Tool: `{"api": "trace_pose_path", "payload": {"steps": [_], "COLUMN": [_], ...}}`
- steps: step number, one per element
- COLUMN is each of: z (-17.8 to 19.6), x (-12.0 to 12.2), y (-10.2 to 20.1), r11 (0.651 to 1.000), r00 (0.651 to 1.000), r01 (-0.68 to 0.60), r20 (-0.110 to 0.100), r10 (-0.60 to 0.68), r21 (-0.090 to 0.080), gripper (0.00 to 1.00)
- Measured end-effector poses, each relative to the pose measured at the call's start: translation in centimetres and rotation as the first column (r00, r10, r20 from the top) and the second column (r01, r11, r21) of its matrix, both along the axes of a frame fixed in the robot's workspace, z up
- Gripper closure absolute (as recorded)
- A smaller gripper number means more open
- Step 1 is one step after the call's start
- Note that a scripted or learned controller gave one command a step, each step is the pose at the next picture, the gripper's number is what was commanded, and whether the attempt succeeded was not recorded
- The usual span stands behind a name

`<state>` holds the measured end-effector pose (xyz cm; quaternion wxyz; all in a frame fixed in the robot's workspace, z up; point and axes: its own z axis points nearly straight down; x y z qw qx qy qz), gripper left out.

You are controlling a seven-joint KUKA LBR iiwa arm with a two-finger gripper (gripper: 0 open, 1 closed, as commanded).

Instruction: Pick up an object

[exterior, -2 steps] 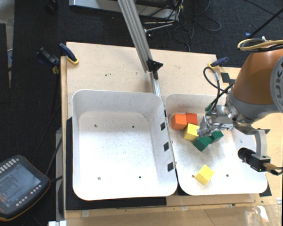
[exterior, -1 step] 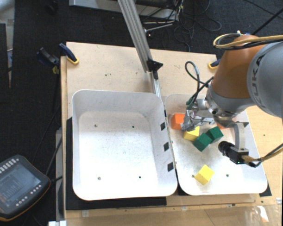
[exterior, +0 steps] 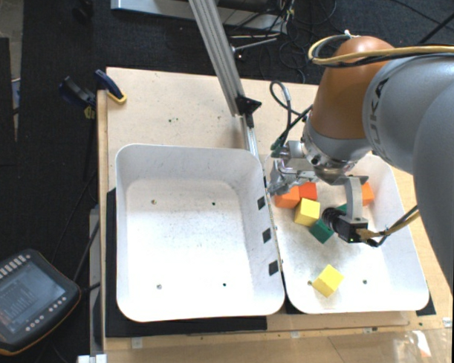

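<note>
My gripper (exterior: 313, 196) hangs low in the right bin (exterior: 402, 280) near its left wall, under the grey arm with the orange band. It is open, with one finger (exterior: 353, 200) on the right and the other at the bin wall. An orange block (exterior: 295, 195) and a yellow block (exterior: 308, 211) lie between the fingers, resting on the bin floor. A green block (exterior: 322, 232) touches the yellow one. A second orange block (exterior: 367, 193) peeks out beside the right finger. Another yellow block (exterior: 328, 280) lies apart near the front.
The left bin (exterior: 137, 211) stands side by side with the right one. A slanted metal rail (exterior: 220, 50) runs down to the bins' shared back corner. A blue-and-yellow clamp (exterior: 104, 87) sits on the bench's far left edge, and a pendant (exterior: 22, 300) lies off the bench.
</note>
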<state>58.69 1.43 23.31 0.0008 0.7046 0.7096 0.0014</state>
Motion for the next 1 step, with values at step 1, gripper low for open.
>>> {"api": "trace_pose_path", "payload": {"steps": [1], "z": [1.14], "x": [2.06], "y": [5.0], "r11": [1.0], "r00": [1.0], "r01": [-0.001], "r20": [0.001], "r10": [0.001], "r21": [0.001], "gripper": [1.0]}}
